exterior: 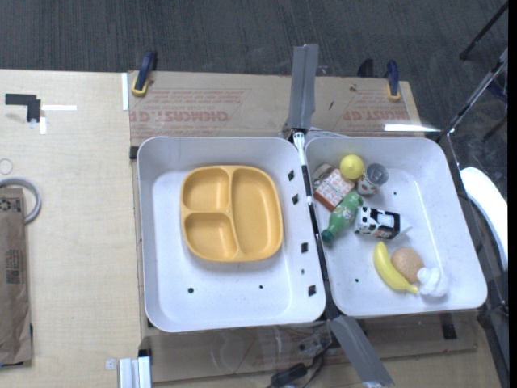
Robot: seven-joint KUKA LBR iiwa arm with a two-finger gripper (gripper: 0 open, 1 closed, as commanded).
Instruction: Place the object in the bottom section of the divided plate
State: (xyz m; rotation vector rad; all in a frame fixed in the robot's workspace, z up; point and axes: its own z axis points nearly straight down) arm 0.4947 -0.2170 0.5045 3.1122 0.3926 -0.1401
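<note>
Two bins side by side on a bench, seen from above at a slant. In the left bin [161,297], a divided plate [232,213] lying a little behind centre, with two small sections on its left and one long section on its right.

In the right bin [452,289], a cluster of small things. Toward the back, a lemon [351,166], with a can [373,175] just to its right and a carton [333,188] just to its left. In front of these, a bottle [340,217] lying tilted, and a small box [377,222] beside its right end. Nearer the front, a banana [389,268], touching an egg-shaped thing [408,263] on its right.
</note>
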